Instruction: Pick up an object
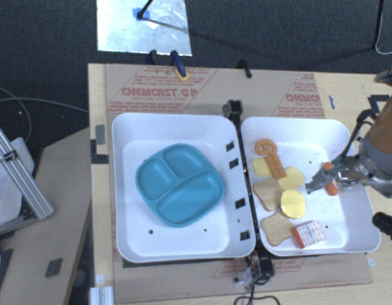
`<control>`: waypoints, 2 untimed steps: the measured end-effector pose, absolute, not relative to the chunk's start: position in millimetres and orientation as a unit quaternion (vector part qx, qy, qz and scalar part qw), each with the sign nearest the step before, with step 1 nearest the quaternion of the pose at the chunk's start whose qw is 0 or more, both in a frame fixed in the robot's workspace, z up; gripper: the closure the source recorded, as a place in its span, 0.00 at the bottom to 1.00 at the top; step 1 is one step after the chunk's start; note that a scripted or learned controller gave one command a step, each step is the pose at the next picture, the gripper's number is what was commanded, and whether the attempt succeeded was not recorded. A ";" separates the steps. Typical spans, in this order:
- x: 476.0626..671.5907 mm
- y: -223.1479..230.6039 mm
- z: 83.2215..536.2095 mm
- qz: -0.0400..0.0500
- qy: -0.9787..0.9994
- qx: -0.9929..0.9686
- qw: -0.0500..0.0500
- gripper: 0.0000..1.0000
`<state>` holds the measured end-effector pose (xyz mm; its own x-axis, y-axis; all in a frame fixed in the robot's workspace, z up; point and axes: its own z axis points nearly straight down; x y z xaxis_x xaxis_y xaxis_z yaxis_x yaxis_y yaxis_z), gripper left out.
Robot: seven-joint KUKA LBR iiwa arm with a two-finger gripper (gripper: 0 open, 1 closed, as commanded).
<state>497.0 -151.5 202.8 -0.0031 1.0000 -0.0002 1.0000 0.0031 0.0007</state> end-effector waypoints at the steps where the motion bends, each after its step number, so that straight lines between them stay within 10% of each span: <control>1: 519.9 -166.8 98.7 0.003 0.707 0.707 0.007 0.00; 2: 539.4 -96.5 86.3 0.003 0.710 0.704 0.004 0.00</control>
